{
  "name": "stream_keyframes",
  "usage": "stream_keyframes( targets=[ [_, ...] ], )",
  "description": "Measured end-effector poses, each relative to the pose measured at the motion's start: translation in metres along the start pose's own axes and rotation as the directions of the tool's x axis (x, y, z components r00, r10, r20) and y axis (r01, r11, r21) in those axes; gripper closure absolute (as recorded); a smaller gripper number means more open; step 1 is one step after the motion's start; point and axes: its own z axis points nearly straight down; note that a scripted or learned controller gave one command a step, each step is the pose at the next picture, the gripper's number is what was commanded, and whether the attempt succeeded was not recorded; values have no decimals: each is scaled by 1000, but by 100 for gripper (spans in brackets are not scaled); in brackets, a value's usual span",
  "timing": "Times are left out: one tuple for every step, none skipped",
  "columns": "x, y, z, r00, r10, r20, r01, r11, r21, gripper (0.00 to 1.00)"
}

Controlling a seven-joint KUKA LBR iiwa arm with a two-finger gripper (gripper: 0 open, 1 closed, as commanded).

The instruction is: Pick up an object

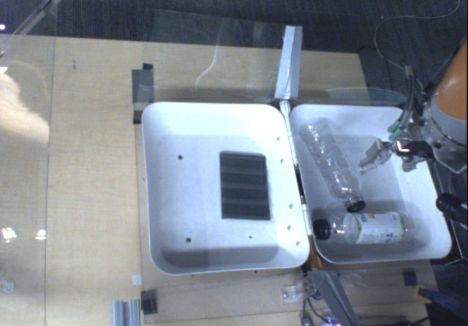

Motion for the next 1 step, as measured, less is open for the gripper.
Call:
stream_keyframes(
  targets=[
    [-11,42,95,988,-153,0,153,988,1,0]
  ],
)
